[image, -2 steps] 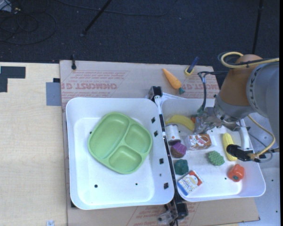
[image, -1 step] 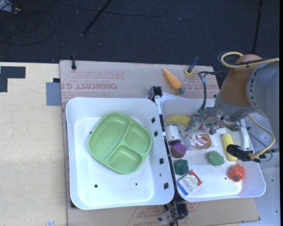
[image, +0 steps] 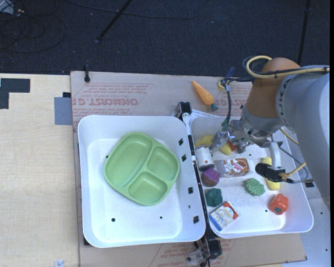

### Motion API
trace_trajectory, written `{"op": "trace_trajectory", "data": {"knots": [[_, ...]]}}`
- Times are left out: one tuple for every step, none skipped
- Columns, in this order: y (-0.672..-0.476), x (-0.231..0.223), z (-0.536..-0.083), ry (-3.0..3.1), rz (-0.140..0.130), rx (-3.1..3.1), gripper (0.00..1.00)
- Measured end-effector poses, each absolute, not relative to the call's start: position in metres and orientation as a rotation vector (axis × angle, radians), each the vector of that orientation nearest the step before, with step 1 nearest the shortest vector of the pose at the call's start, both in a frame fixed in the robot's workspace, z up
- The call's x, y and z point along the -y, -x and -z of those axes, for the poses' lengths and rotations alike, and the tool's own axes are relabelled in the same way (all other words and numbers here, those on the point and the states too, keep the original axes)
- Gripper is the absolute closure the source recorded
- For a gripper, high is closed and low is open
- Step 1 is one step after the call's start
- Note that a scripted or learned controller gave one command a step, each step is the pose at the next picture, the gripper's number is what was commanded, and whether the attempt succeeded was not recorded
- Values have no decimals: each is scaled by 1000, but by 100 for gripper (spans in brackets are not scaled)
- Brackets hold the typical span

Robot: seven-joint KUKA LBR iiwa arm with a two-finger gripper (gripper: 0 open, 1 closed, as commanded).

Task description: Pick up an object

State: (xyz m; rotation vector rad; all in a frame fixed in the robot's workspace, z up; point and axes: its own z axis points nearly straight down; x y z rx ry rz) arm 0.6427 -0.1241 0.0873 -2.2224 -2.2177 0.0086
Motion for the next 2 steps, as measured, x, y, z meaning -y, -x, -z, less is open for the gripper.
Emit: {"op": "trace_trajectory", "data": {"knots": [[-642,123,-97,2217,-10,2211,100],[-645,73,-208,2220,1,2223,100]]}}
